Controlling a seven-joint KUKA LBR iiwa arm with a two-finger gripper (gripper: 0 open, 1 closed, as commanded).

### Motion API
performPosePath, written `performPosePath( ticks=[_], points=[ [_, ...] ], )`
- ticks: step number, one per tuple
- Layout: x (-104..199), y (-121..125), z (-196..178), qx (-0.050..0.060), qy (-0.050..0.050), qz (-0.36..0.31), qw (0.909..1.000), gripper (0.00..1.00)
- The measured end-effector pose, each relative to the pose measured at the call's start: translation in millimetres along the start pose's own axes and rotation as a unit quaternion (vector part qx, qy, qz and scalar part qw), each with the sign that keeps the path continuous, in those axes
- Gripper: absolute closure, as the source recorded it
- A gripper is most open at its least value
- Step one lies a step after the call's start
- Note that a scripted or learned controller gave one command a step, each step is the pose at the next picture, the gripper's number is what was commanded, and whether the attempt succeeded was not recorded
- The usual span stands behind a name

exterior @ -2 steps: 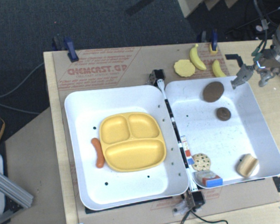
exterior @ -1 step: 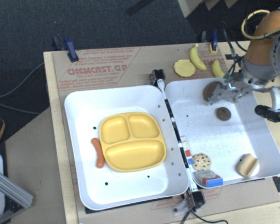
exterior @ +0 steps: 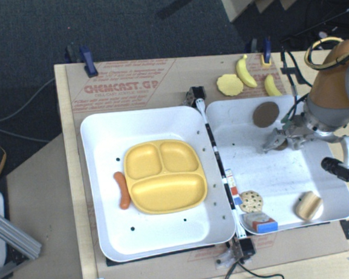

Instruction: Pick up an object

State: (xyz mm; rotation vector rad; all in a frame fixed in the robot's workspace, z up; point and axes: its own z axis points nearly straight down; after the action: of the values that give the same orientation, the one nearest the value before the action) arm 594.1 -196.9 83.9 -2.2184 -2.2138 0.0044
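1. Inside the right bin [exterior: 327,213], you have several candidates to pick: a brown disc [exterior: 266,114] near the far wall, a chocolate-chip cookie [exterior: 251,201] near the left wall toward the front, a small blue and red block [exterior: 264,225] just in front of that cookie at the front rim, and a tan bread-like piece [exterior: 308,205] near the front right corner.
2. Your gripper [exterior: 276,143] sits low over the middle of that bin, just in front of the brown disc and well apart from the cookie, the block and the bread-like piece. You cannot tell from this view whether the jaws are spread or pressed together, and nothing shows between them.
3. Behind it, your arm [exterior: 331,95] comes in from the right, the orange band above the grey wrist.
4. Over in the left bin [exterior: 102,148], you see a yellow divided plate [exterior: 164,175] lying flat at the centre, with a small orange-red sausage [exterior: 123,189] just beside its left edge.
5. On the table [exterior: 127,85] beyond the right bin, you see a yellow round piece [exterior: 230,85], a banana [exterior: 246,72] just to its right, and a second banana-like yellow piece [exterior: 272,85] further right.
6. Along the table's far edge, two blue clamps [exterior: 88,62] grip the board, one at the left and one at the right.
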Motion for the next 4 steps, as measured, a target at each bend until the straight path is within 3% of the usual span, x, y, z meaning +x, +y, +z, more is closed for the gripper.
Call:
performPosePath(
  ticks=[1, 2, 3, 4],
  points=[
    [-13.4, 70.1, -57.4, -0.01, -0.004, -0.002, 0.9999, 0.0],
    [19.2, 43.6, -11.7, -0.001, -0.001, -0.002, 1.0, 0.0],
    [-15.6, 73.5, -3.4, 0.001, 0.004, -0.001, 1.0, 0.0],
    [61.3, 73.1, -1.5, -0.003, 0.0, -0.005, 1.0, 0.0]
  ],
)
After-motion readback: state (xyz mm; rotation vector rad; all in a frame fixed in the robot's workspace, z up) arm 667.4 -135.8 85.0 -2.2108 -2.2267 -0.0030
